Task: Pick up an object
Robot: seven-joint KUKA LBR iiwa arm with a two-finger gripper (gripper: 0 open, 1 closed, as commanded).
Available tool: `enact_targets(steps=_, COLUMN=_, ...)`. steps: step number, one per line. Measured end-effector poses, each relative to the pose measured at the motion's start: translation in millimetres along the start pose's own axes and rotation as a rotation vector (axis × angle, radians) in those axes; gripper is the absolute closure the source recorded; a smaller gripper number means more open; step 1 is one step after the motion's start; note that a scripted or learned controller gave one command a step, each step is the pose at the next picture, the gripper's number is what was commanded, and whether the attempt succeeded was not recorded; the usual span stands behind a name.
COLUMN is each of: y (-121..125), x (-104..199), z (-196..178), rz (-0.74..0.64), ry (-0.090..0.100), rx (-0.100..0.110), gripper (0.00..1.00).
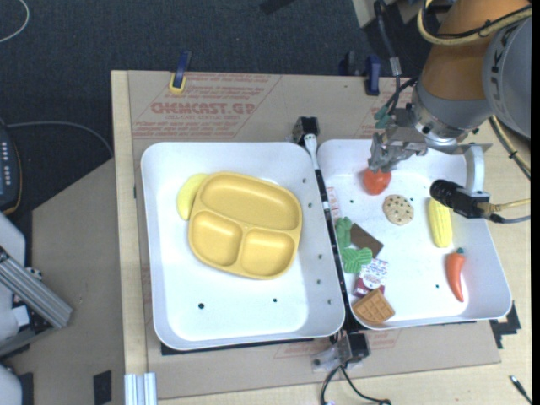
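Observation:
My gripper [381, 164] hangs over the back left part of the right bin [481, 306], directly above a small red tomato-like toy [376, 180]. Its fingertips reach down to the toy's top and hide part of it. A round cookie [397, 209] lies just to the right and nearer the camera. Further right are a yellow corn cob [440, 223] and an orange carrot [456, 274]. Along the bin's left side lie a green leafy piece [344, 234], a brown square [365, 240], a small printed packet [372, 272] and a waffle [375, 307].
The left bin [169, 294] holds a yellow divided tray [245, 224] with a yellow banana-like piece [189, 194] tucked under its left edge. A black cylinder [456, 197] on the arm juts over the right bin near the corn. Clamps sit at the bench's back edge.

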State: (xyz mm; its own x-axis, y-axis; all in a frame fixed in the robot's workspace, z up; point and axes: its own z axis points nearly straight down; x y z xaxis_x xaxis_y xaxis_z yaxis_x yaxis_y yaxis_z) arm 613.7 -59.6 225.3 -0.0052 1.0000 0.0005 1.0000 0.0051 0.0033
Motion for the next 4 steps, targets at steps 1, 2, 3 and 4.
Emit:
enact_targets(steps=1, y=18.7, x=55.8, z=-7.3, rz=-0.002, ry=0.001, rx=-0.001, gripper=1.0)
enact_targets(steps=2, y=8.8, x=46.5, z=-9.3, rz=0.006, ry=-0.001, rx=0.005, gripper=1.0)
enact_targets(steps=3, y=20.4, x=47.8, z=-5.8, rz=0.004, ry=-0.002, rx=0.0, gripper=1.0)
enact_targets(steps=4, y=10.4, x=42.8, z=10.7, rz=0.006, ry=-0.001, rx=0.007, gripper=1.0)
